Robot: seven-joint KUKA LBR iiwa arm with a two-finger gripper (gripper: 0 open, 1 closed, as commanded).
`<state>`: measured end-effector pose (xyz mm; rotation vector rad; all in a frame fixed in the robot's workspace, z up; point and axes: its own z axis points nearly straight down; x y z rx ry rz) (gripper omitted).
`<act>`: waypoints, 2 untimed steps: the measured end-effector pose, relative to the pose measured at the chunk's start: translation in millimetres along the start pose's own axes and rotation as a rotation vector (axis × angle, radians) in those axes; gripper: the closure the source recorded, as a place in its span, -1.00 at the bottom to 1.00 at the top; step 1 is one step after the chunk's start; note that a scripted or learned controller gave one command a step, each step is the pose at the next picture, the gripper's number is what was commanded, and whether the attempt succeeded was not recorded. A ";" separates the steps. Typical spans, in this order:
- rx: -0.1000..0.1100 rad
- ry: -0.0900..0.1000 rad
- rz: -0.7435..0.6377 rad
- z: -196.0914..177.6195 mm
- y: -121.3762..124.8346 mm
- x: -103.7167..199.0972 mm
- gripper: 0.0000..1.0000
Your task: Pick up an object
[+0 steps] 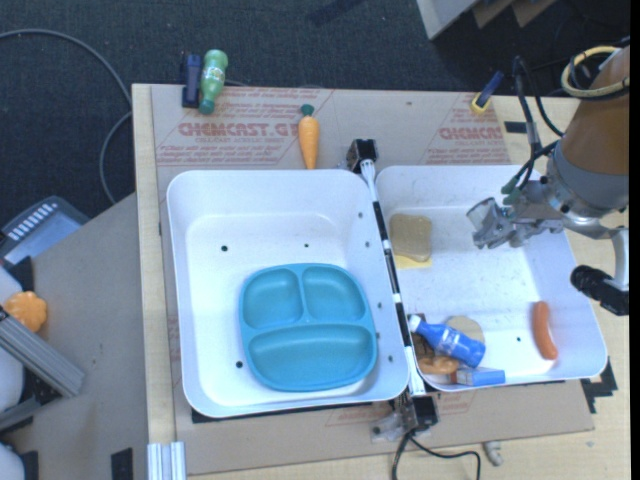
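While the grey arm with its orange band is reaching in from the right, its tool is hovering over the upper middle of the right bin, and whether it is open or closed I cannot tell from this slanted view; nothing is showing between its tips. Just to its left, a tan sponge-like block is lying near the bin's upper left corner, close to the divide between the two bins. A small orange sausage is resting near the bin's right edge, well apart from the tool. Toward the lower left corner of that bin, a blue and white bottle is lying tilted across a round brown cookie-like piece, with a small blue item just beside them at the bottom edge. The left bin is holding a blue divided plate, which is sitting toward its lower middle. On the worktop beyond the bins, a toy carrot is lying near the top edge of the left bin, and a green bottle is lying next to a dark blue item at the worktop's upper left corner.
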<state>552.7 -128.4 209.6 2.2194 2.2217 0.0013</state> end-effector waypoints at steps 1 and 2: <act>0.004 0.002 0.000 -22.8 -24.8 62.5 1.00; 0.004 0.001 0.000 -16.5 -42.0 102.3 1.00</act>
